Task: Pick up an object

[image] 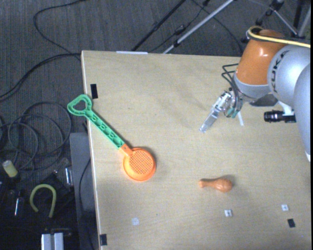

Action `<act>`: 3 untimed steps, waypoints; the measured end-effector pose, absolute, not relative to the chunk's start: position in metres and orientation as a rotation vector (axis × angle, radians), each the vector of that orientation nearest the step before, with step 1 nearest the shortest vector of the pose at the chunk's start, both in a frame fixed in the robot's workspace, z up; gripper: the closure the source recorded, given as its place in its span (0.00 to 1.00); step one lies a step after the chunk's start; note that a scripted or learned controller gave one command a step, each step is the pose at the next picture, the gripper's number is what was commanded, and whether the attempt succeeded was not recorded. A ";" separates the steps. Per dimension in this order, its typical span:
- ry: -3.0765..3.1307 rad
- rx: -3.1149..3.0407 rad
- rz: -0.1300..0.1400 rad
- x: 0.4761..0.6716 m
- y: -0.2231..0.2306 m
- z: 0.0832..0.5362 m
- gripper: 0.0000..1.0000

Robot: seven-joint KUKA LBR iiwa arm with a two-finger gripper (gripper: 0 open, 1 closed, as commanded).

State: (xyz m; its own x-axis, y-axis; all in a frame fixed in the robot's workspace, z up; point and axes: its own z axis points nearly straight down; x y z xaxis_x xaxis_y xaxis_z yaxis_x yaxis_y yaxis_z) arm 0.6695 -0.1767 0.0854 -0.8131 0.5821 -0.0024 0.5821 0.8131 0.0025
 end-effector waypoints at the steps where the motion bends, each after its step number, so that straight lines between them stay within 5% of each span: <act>1: 2.937 1.115 0.001 0.610 -0.223 0.150 0.00; 3: 2.540 1.845 -0.001 0.669 -0.221 0.084 0.00</act>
